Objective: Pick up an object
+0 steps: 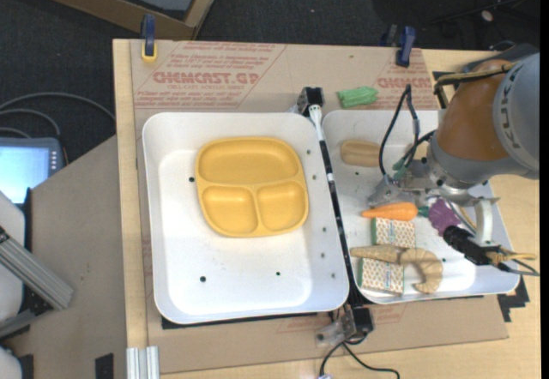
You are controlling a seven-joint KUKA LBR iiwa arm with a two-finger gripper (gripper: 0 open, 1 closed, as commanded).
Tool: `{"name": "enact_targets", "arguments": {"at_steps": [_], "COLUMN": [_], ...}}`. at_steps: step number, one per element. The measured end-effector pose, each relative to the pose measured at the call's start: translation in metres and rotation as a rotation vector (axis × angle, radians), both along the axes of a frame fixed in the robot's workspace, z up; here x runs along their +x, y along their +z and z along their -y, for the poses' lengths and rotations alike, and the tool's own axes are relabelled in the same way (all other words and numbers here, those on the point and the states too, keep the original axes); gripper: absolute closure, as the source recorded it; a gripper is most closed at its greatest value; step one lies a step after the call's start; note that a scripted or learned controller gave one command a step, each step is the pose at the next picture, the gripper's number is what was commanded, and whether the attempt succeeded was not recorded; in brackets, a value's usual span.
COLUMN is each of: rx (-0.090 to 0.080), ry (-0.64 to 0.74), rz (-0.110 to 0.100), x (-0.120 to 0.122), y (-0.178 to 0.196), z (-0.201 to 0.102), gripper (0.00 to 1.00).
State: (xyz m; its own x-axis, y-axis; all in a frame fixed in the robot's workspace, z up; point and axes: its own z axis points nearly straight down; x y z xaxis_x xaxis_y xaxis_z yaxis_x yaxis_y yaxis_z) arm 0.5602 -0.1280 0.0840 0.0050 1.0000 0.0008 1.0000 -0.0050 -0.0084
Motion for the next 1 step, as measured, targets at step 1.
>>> {"name": "enact_targets", "arguments": {"at_steps": [1], "rx": [-0.001], "ry": [0.002], "rz": [0.011], "x": [0.0052], "y": [0.0109], "z": [-0.0017], "gripper": [1.0]}}
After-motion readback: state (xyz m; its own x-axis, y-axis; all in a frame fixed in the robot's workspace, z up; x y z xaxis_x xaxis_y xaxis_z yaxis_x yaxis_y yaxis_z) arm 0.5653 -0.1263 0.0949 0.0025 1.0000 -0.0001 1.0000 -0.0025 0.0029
